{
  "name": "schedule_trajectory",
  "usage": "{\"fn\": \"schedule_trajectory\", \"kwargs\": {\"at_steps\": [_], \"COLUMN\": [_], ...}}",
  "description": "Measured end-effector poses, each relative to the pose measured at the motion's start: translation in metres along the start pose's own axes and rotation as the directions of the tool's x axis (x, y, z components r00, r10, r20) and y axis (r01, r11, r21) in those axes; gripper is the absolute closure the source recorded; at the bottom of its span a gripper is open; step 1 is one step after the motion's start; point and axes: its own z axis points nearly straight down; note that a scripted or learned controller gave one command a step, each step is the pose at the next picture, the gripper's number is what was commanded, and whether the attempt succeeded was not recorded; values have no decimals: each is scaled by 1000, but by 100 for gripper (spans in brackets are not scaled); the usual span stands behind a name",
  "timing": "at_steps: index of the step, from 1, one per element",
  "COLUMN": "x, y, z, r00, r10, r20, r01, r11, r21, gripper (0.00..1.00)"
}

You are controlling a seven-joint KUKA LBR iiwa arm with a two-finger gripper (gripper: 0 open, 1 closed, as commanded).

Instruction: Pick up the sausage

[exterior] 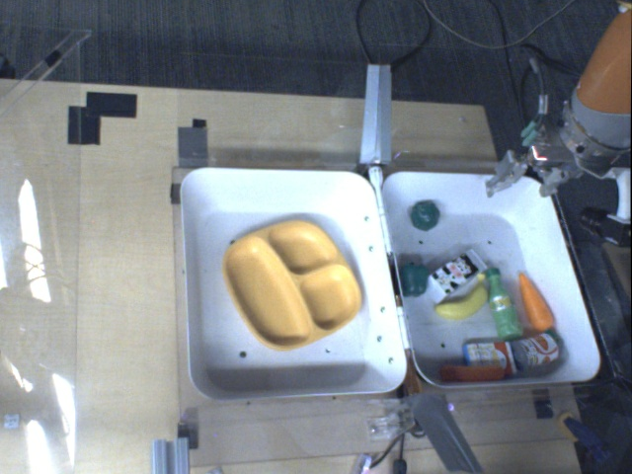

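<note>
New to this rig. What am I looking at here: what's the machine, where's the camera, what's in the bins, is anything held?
One fixed camera looks down at a slant on a wooden bench with two shallow white bins side by side. The machine is a KUKA iiwa arm, grey with an orange band, reaching in from the right; its end effector is over the right bin's far edge, with nothing visibly between its fingers. The left bin holds one big yellow lumpy tray-like piece. The right bin holds toy food: a dark green round item, a banana, a green bottle, a carrot, a can, a small printed box, and a reddish-brown sausage along the near wall, the pick target.
</note>
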Motion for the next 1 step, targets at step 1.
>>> {"fn": "schedule_trajectory", "kwargs": {"at_steps": [1], "x": [60], "y": [1], "z": [117], "r00": [968], "r10": [-250], "r20": [-2], "r01": [250], "r11": [968], "r21": [3], "gripper": [0]}}
